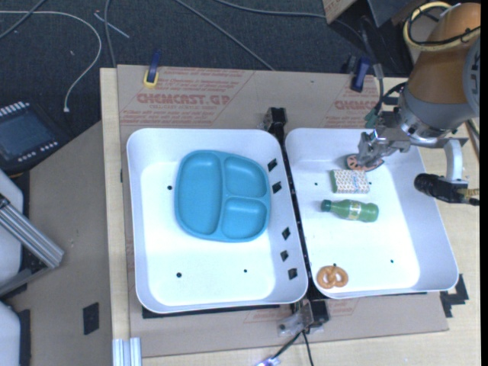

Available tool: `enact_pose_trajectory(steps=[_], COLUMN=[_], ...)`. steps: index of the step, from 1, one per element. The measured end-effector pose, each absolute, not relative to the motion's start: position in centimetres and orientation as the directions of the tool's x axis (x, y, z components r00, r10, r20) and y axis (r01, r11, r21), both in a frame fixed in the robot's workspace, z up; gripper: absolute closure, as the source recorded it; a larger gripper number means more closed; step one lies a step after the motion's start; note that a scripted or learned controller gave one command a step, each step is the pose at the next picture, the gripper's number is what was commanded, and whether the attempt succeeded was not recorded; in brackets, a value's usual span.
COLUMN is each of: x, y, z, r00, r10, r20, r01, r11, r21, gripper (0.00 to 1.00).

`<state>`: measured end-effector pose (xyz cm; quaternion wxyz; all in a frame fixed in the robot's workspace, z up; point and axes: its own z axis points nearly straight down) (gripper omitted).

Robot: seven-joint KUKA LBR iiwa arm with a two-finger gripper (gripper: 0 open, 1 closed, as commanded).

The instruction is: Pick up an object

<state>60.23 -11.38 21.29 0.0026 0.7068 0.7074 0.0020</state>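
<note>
- Green plastic bottle point(350, 210) lies on its side in the right shallow white bin point(427, 258), long axis running left to right, cap end toward the divider between the bins.
- Just above it sits a small white speckled rectangular packet point(350, 181), slightly tilted.
- Grey arm's gripper point(371, 152) is low over the bin's upper area, beside a small brownish round piece point(354, 162); whether its fingers are apart or together, I cannot tell.
- Pretzel-shaped brown snack point(332, 277) rests near the bin's front edge.
- Blue three-section plastic plate point(223, 195) fills the middle of the left white bin point(152, 273).
- Bare white floor lies right of the bottle.
</note>
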Motion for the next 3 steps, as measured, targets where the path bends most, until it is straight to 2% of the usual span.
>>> enact_pose_trajectory(steps=[1, 3], x=[58.9, 56.5], y=[-6.9, 4.7], z=[22.3, 23.8], r00=[-0.004, -0.007], r10=[1.0, 1.0], r20=[0.003, 0.004], r01=[1.0, 1.0], r11=[0.004, 0.007], r21=[-0.002, -0.002], gripper=[1.0, 1.0])
